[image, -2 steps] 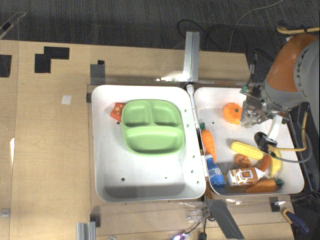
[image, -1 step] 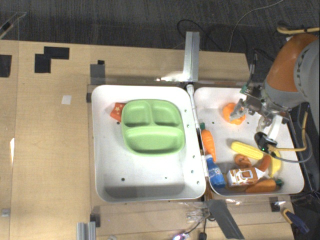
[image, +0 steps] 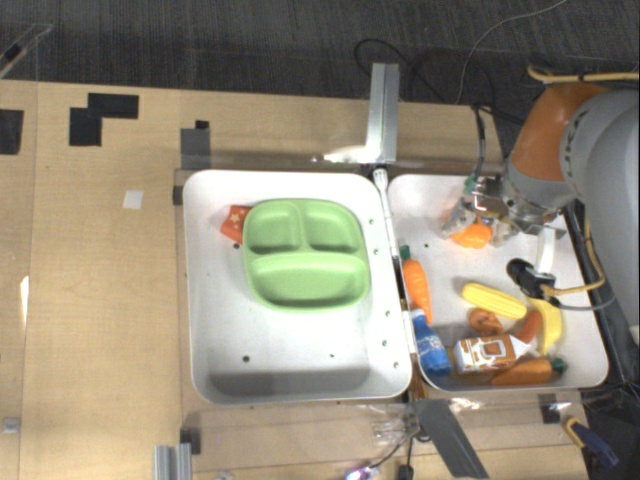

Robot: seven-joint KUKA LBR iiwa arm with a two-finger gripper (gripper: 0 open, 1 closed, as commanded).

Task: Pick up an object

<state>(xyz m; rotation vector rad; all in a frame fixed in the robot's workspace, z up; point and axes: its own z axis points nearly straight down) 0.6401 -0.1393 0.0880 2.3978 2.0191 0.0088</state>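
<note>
My gripper is down in the back of the right bin, and the arm reaches in from the right. A small orange piece lies directly under its tip, touching or nearly touching it. I cannot see whether the piece is gripped. Elsewhere in this bin, an orange carrot and a blue bottle lie along the left wall. A yellow corn cob, a banana, a small carton and a reddish sausage crowd the front right.
The left bin holds a green divided plate with a red item poking out at its back left edge. A metal post stands behind the seam between the bins.
</note>
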